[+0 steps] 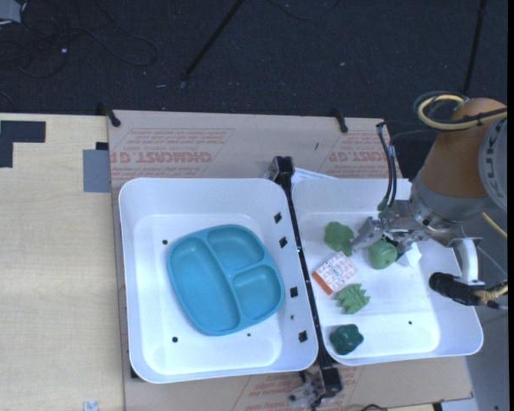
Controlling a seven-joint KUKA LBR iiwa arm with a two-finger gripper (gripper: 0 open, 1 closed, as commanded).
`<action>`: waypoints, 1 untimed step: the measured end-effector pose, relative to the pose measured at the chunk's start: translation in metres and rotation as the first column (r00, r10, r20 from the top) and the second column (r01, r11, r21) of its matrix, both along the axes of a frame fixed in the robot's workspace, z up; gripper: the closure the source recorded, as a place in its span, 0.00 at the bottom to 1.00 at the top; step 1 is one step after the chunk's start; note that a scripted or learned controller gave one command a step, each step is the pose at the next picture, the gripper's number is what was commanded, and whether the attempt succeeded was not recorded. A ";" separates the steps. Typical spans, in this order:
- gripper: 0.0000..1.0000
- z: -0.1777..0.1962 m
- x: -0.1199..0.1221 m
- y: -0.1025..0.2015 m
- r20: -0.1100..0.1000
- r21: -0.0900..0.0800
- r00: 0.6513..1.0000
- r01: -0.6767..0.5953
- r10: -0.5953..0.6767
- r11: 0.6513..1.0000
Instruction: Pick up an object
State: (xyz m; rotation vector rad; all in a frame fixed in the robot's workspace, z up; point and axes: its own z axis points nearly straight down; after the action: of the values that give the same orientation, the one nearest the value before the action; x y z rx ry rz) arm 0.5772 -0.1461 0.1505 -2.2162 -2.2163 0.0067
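**Gripper low over the green pieces in the right bin**

In the right half of the frame, the right bin holds the loose objects: a green piece, a rounder green piece, a red-and-white card, a spiky green piece and a dark green one. The gripper sits just above the rounder green piece, probably lined up to take it. How its jaws stand I cannot tell. The left bin carries a blue divided plate, well apart from the arm's work.
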 end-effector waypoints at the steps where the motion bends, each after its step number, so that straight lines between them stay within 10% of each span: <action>1: 0.00 -0.044 0.001 -0.003 0.001 0.000 1.000 0.002 -0.002 1.000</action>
State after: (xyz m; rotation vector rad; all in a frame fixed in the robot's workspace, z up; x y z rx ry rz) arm 0.5784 -0.1487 0.1060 -2.2185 -2.2151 0.0064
